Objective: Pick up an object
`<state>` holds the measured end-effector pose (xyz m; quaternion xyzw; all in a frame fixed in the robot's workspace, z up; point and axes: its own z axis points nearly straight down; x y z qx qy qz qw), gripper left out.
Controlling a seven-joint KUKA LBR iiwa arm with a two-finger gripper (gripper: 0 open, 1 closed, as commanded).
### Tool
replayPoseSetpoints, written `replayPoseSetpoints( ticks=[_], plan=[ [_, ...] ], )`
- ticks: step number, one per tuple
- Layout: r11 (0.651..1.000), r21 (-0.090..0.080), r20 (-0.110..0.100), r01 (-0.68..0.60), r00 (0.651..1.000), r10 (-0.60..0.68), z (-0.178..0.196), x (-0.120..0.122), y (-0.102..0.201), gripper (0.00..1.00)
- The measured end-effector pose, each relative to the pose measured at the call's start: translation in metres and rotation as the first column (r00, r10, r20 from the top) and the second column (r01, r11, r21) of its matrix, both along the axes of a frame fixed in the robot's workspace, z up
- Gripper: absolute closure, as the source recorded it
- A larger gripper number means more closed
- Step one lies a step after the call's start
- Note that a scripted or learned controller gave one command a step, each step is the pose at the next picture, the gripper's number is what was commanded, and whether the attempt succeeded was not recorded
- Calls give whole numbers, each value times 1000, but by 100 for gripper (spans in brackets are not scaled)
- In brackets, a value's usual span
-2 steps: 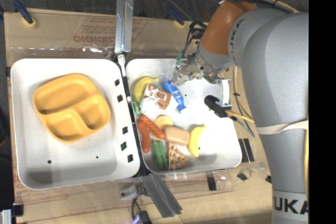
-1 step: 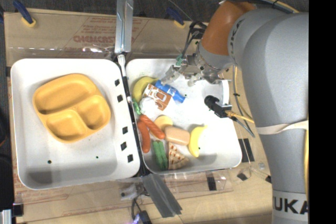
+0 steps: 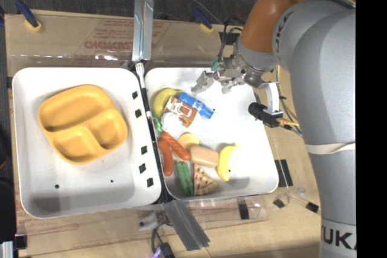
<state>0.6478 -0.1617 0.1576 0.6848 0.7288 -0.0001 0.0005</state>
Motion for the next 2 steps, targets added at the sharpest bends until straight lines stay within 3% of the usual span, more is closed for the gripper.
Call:
replayPoseSetpoints(
  ticks=[1, 2],
  plan=[
    [988, 0, 1, -156, 988, 156, 35, 5, 5, 0],
    [958, 2, -3, -285, 958, 285, 3, -19, -48, 0]
  ],
)
